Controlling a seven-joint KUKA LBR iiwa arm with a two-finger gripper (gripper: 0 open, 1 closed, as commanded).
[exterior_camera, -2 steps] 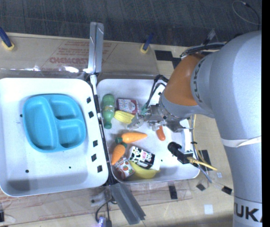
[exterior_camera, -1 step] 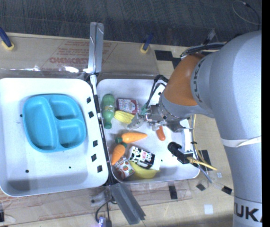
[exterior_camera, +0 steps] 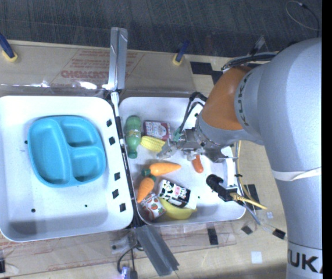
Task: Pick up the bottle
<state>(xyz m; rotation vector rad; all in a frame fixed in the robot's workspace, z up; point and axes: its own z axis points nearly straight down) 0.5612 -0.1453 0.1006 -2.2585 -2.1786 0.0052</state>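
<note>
The left bin (exterior_camera: 3, 156) holds a blue tray (exterior_camera: 67, 150); the right bin (exterior_camera: 154, 104) holds the green bottle (exterior_camera: 132, 135) against its left wall, with the gripper (exterior_camera: 180, 146) just right, its state unclear.

Even, fairly bright overhead light falls on the two shallow white plastic bins (exterior_camera: 55, 225), which look close to washed out. A soft grey shadow lies under the grey arm (exterior_camera: 288, 115). Focus is slightly soft throughout, with small things blurred.
</note>
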